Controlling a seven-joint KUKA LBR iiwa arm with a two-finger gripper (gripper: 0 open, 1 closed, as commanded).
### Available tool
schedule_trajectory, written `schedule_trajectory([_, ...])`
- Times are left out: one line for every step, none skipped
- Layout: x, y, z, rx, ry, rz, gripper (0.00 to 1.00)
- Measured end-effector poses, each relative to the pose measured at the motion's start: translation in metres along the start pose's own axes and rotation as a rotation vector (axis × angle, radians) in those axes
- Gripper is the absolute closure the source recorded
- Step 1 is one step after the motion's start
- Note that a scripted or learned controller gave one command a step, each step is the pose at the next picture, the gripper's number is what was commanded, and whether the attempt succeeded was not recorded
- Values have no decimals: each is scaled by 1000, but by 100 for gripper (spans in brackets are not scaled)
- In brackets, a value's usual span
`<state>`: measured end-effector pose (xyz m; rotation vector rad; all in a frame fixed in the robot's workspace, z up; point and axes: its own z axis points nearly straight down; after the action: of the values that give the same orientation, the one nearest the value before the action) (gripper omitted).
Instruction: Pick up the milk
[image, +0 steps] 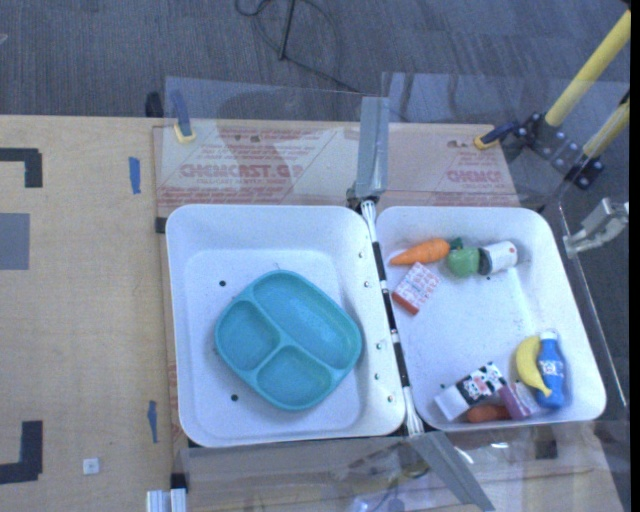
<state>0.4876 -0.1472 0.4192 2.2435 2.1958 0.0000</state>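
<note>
— Against the near wall of the right bin (560, 235), left of its middle, lies the milk (474, 388): a small carton with cow patches, tipped on its side and slanting.

— So which step is this?

— The very start, I judge. Nothing grips the carton, and the approach is not yet made. Whether the gripper is open or closed I cannot tell.

— What does the next move call for?

— Coming down over that near-left part of the bin with the jaws turned across the carton's short width, then closing on it alone.

— Anything in the way?

— Yes. A red piece (487, 412) touches the milk on the side toward the bin's near wall, and a purple piece (516, 401) sits just beside it. The wall itself leaves little room for a finger there. A banana (527, 362) and a blue bottle (549, 372) crowd the bin's near-right corner.

— And the rest?

— Well apart, along the bin's far wall: a carrot (420, 251), a green ball (462, 261) and a white can (498, 256), with a red-and-white packet (415, 288) by the left wall. They should not matter.
</note>
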Motion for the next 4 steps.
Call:
schedule_trajectory([-12, -8, 148, 1, 1, -109, 0])
schedule_trajectory([40, -9, 242, 2, 3, -347, 0])
schedule_trajectory([-8, -5, 331, -9, -1, -625, 0])
schedule_trajectory([-68, -1, 294, -12, 0, -544, 0])
